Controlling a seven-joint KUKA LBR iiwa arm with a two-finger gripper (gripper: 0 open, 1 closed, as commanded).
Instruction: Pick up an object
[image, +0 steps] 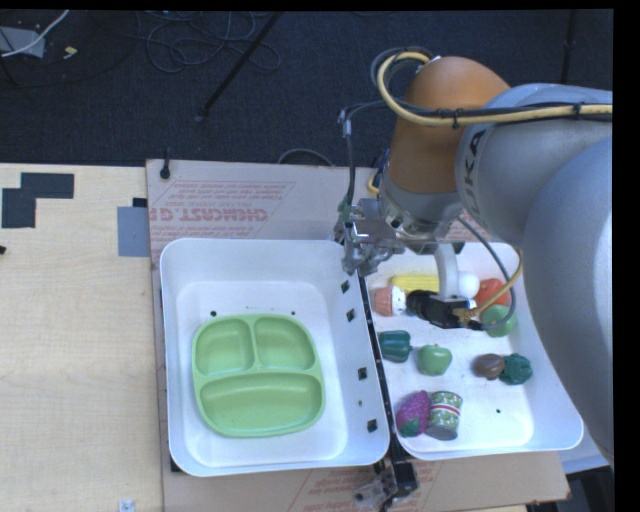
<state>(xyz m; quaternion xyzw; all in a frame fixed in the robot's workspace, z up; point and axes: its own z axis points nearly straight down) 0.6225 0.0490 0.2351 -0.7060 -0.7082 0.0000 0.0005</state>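
Dark flooring strewn with cables lies behind the pale wooden worktop, where a brown cardboard sheet sits under two shallow white plastic bins. The left bin holds a light green plastic plate with three compartments, lying flat.

The right bin holds a scatter of small toys. A dark green pepper-shaped toy lies just beside a bright green apple-shaped toy. To their right are a brown rounded toy and a teal lumpy toy, touching or nearly so. Near the front edge, a purple grape-like cluster lies against a small patterned cup. Farther back are an orange-and-white toy, a yellow piece and a red-orange toy.

The grey arm with its orange band reaches in from the right. Its gripper hangs over the far end of the rim between the two bins, just beside the orange-and-white toy. Whether its jaws are apart or together cannot be told, and nothing is seen held.
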